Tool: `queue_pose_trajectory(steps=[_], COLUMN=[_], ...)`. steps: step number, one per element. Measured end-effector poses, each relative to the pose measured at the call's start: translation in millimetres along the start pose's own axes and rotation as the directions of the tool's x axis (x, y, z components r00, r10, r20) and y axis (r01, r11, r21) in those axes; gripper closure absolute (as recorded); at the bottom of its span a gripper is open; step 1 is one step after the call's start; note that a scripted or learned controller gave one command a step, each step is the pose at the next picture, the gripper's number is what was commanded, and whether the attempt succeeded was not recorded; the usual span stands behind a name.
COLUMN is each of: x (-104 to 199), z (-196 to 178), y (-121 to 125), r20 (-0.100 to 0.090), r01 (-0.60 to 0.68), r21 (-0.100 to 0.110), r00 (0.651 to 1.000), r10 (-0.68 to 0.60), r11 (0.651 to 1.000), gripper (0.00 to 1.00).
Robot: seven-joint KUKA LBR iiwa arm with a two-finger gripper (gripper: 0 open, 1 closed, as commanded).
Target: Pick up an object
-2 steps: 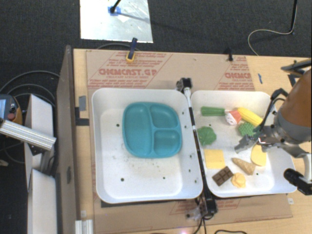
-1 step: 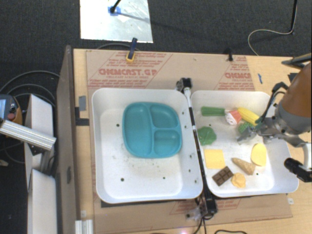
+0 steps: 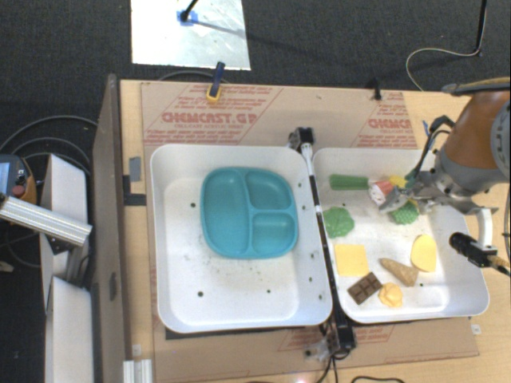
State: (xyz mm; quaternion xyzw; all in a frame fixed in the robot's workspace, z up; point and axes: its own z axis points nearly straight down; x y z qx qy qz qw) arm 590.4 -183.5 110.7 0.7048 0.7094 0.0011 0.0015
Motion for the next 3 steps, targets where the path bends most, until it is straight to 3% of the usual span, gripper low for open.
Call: queue_pose_trajectory(steps=[1,2,3], x=[58.6,54.3,140.0], z=[27.0,15.0,-80.2], y=[45.4,44.7,35.9], r20=[-0.003,-0.001,-0.004], r01=[0.005,0.001,0.007], r21=[-0.001,-0.003,-0.008], r00=[1.0,1.0,1.0], r10=[-0.005,-0.001,-0.007], r11=[1.0,1.0,1.0], gripper=[0.0,1.0,1.0])
